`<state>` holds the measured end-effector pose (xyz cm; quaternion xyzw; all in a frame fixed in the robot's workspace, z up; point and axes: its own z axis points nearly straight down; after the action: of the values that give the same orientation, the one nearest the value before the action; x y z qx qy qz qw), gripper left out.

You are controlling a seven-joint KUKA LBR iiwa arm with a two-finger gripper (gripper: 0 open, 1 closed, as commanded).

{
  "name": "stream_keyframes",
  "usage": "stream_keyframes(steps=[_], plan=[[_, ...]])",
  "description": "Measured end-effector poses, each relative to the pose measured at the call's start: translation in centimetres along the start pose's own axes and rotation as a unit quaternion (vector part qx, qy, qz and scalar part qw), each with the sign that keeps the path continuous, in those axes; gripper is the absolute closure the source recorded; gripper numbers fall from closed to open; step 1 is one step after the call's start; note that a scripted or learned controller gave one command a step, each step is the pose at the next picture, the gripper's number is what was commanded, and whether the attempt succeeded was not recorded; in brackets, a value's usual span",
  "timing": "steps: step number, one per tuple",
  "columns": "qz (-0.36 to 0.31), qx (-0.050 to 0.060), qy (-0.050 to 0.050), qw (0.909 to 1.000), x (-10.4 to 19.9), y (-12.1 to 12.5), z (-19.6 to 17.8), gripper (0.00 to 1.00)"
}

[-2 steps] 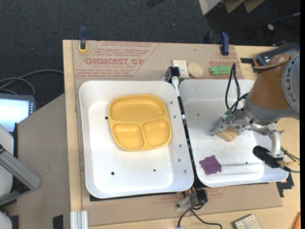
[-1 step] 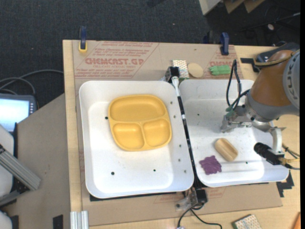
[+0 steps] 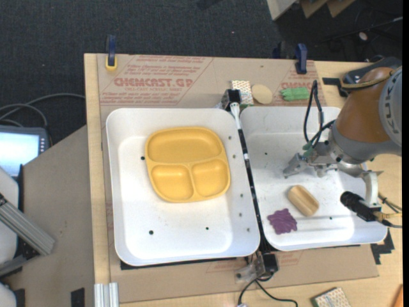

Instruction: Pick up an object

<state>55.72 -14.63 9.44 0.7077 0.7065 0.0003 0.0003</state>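
— Dark carpet surrounds the wooden bench [image 3: 96, 171]; what stands on it?
— Two white bins. The left bin [image 3: 128, 222] holds a yellow divided plate [image 3: 187, 163].
— And the right bin [image 3: 268, 139]?
— The grey arm [image 3: 367, 120] hangs over it. The gripper [image 3: 300, 165] is low, nothing visibly between its fingers; whether they are apart I cannot tell. Just below lie a tan bread roll [image 3: 303, 200] and a purple piece [image 3: 282, 220].

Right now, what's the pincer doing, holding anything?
Pincer: in the right bin, above the tan block; whether it holds anything cannot be told.
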Motion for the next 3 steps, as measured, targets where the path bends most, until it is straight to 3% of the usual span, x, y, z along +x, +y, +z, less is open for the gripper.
stream_keyframes(steps=[1, 2, 3], plan=[[-0.003, -0.001, -0.001, 1.0, 5.4, 3.0, 1.0, 0.0], [-0.003, -0.004, -0.001, 1.0, 4.2, 11.3, 0.9, 0.0], [0.001, 0.004, 0.0, 1.0, 1.6, 4.6, 1.0, 0.0]])
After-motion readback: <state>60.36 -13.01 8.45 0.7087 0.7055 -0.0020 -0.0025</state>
